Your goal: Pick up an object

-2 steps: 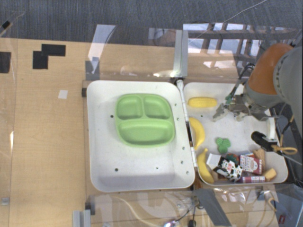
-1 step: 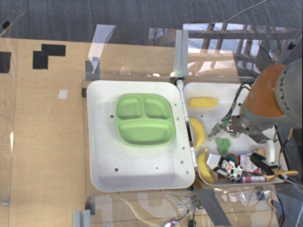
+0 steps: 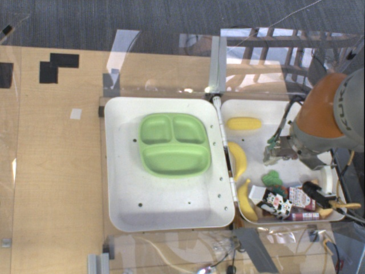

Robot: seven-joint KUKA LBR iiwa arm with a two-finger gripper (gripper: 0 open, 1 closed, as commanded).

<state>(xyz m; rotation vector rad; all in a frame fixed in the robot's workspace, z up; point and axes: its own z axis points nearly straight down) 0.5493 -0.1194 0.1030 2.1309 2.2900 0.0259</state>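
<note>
The arm (image 3: 333,110) is cut off by the right edge of the camera view, and its bulk hides the right side of the right bin (image 3: 256,108). The gripper (image 3: 278,152) is too small and blurred to read its fingers. The heap of small packets (image 3: 283,201) in that bin's near corner overlaps too tightly to name each piece.
</note>
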